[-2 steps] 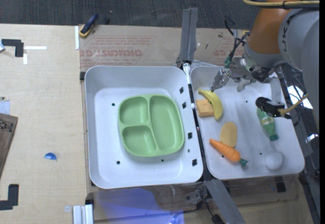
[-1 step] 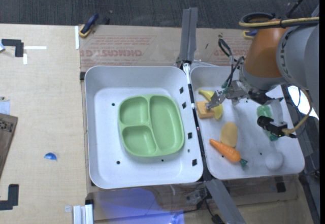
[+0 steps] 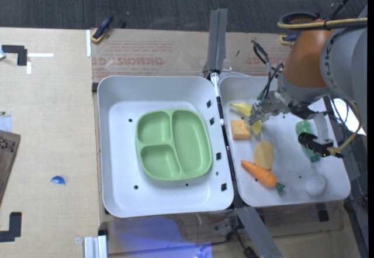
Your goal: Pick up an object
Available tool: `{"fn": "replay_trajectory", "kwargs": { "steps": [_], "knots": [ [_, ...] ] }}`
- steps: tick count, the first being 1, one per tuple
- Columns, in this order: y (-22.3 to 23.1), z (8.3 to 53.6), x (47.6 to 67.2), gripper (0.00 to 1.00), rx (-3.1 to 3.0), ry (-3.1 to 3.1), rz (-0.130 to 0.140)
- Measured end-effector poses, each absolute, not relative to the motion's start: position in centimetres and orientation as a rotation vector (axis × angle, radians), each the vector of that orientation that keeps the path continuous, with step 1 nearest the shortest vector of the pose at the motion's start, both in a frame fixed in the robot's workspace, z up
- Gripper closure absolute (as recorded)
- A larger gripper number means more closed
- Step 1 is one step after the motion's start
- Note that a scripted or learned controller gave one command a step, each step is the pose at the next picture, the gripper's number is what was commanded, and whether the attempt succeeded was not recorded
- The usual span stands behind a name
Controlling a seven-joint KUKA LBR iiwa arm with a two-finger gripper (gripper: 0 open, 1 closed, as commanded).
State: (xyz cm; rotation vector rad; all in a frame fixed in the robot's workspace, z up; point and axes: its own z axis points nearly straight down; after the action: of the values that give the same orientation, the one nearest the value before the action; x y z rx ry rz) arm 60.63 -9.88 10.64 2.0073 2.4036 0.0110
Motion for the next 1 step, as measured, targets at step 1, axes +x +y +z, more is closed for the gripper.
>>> {"fn": "replay_trajectory", "kwargs": {
  "steps": [1],
  "knots": [
    [-6.19, 19.08, 56.98, 1.0, 2.341, 2.096, -0.003]
  ]
}}
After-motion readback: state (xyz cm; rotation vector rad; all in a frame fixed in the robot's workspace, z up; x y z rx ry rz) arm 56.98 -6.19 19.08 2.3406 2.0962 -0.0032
